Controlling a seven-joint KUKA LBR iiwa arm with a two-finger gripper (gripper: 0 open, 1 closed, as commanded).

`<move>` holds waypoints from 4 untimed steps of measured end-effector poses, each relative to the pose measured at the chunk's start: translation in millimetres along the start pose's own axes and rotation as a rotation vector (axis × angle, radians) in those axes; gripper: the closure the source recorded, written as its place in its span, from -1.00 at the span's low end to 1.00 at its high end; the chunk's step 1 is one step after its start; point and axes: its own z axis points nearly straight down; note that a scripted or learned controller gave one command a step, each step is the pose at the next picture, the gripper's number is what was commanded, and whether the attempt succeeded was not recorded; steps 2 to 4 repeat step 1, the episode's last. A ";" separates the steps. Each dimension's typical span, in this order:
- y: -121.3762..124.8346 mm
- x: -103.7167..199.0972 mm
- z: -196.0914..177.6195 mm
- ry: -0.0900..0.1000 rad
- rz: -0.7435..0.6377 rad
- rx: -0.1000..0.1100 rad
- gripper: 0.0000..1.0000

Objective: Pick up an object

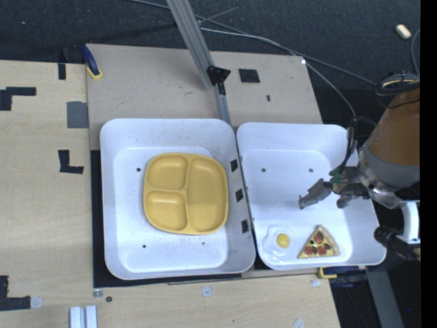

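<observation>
**Fingers over the right bin, nothing between them**

Fingers (311,195): two dark prongs, pointing left over the white floor of the right bin (287,157). They appear a little parted, with bare white showing between; no object is held. The exact width of the opening is hard to read at this size.

Gripper (315,195): dark body, set at the right side of the right bin, above its floor. Whether the tips touch the floor cannot be told.

Arm (397,139): grey with an orange band, entering from the right edge of the scene, above the bin's right wall.

Toy pizza slice (319,243): triangular, yellow with red and dark spots, lying flat in the near right corner of the right bin, just nearer than the gripper and apart from it.

Toy fried egg (279,242): white with a yellow yolk, flat on the bin floor, just left of the pizza slice, by the near wall.

Left bin (123,183): white, shallow, side by side with the right bin.

Yellow divided plate (186,193): three compartments, lying flat in the middle of the left bin, well apart from the gripper.

Bench (41,183): pale wood surface bearing both bins, with dark tape marks at the left.
</observation>
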 end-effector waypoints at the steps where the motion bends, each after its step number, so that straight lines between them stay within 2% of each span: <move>1: 1.6 -1.2 63.8 0.002 0.001 0.006 -1.00; 4: 1.6 -1.2 63.8 0.002 0.001 0.006 -1.00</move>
